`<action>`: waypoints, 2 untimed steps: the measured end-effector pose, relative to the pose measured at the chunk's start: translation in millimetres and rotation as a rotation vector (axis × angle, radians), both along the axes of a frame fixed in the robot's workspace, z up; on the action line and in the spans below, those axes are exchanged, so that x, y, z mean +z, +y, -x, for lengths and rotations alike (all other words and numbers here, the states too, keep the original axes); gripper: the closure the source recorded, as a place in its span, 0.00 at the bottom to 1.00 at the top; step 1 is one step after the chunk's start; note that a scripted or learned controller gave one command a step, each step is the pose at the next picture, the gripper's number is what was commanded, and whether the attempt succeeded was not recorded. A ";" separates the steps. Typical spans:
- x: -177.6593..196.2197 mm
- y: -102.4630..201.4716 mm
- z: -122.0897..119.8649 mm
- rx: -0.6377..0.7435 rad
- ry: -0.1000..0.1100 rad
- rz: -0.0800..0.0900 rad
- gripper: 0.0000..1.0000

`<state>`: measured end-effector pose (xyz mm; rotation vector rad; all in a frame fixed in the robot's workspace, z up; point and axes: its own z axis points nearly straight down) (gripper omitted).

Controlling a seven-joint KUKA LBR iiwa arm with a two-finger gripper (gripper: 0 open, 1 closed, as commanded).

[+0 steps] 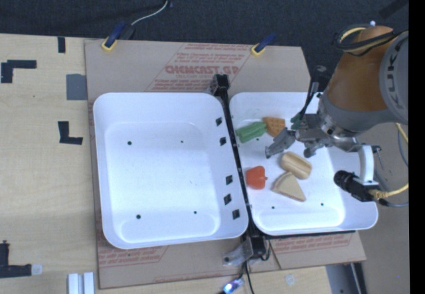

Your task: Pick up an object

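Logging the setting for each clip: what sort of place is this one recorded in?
Most likely a robotics lab bench set up for grasping trials. Two shallow white bins sit clamped on a cardboard sheet, toy food pieces such as a green one lie in the right bin, and black tape marks dot the wooden benchtop.

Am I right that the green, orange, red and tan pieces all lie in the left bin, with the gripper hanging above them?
Not quite: the pieces lie in the right bin, not the left bin. The camera view shows the green piece, orange piece, red piece and two tan pieces there, with the gripper above them.
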<state>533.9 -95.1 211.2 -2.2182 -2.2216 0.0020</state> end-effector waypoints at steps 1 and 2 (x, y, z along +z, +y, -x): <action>148.0 -14.9 -37.0 0.000 -0.020 0.005 0.00; 123.3 -7.0 -117.4 0.003 -0.006 0.003 0.00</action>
